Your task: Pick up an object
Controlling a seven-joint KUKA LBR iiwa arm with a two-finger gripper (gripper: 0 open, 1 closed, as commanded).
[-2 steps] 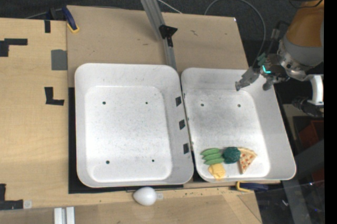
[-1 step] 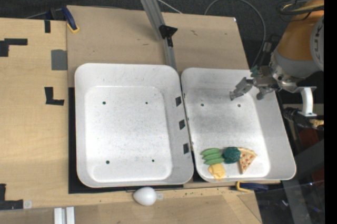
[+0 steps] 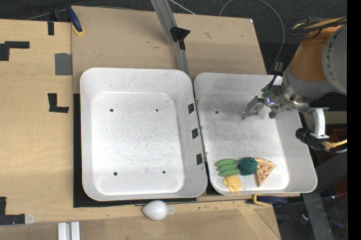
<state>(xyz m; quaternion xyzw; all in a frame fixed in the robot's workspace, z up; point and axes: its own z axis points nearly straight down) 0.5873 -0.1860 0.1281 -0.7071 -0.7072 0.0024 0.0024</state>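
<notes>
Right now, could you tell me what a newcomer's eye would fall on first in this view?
Probably the small cluster of colourful objects in the near corner of the right bin, bright against the white. Next, the gripper over that bin's far right side, above bare floor, away from the cluster. A white egg-like object lies outside the bins, at the near edge.
</notes>
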